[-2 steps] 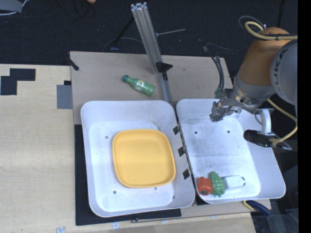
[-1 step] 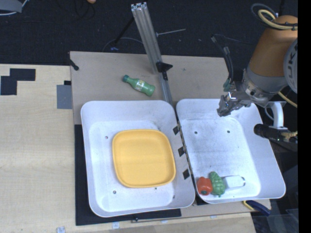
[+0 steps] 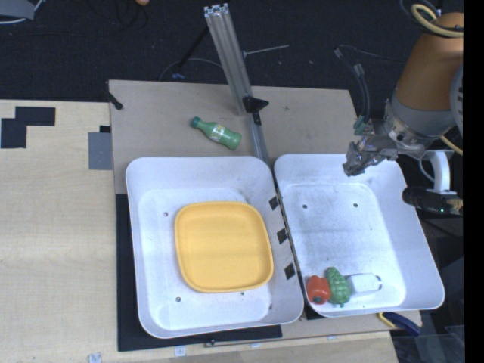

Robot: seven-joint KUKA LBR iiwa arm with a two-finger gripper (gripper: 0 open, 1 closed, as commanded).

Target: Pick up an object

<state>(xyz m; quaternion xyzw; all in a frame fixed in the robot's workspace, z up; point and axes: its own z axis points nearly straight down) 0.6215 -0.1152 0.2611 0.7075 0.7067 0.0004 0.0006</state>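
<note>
In the right bin (image 3: 355, 225), near its front edge, lie a red piece (image 3: 318, 289), a green bumpy piece (image 3: 338, 286) and a white piece (image 3: 365, 283), close together. A yellow square plate (image 3: 223, 245) sits in the left bin (image 3: 151, 203). My gripper (image 3: 355, 162) hangs over the back rim of the right bin, far from the small pieces. Nothing shows between its fingertips, and their spacing is unclear from this angle.
A green bottle (image 3: 216, 132) lies on the bench behind the left bin. A slanted aluminium rail (image 3: 234, 59) rises behind the gap between the bins. Black clips (image 3: 281, 233) join the bins along their shared edge.
</note>
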